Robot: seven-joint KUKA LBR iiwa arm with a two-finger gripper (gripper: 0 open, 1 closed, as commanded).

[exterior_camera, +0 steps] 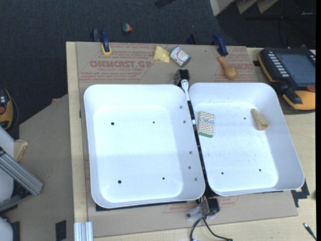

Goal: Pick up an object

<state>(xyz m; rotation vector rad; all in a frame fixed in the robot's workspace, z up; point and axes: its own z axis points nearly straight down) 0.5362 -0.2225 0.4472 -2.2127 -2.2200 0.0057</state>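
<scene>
Left bin point(100, 149) beside right bin point(281, 149) holding patterned packet point(206, 124), cone point(259, 119)

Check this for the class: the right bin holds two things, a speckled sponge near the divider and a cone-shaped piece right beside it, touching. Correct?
Not quite. In the camera view the right bin holds the speckled sponge near the divider, but the cone-shaped piece lies apart from it, toward the bin's right side, not touching.
</scene>
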